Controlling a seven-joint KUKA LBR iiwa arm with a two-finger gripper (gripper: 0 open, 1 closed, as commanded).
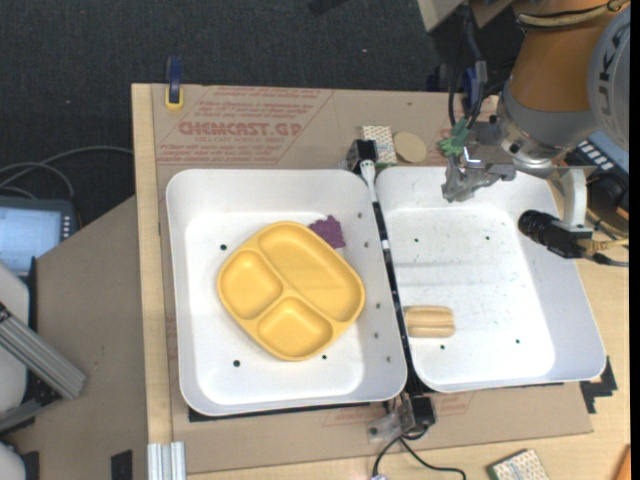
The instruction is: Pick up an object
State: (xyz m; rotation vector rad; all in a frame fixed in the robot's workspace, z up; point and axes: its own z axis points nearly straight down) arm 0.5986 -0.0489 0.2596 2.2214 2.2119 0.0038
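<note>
Hovering tool point(462, 190), grip state unclear, well apart from tan block point(430, 322)

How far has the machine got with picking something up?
Nothing looks picked up yet. The tool hangs over the far edge of the right bin. The tan block lies at that bin's near left side. The yellow divided plate and a small purple piece sit in the left bin. Choosing, reaching and gripping remain.
</note>
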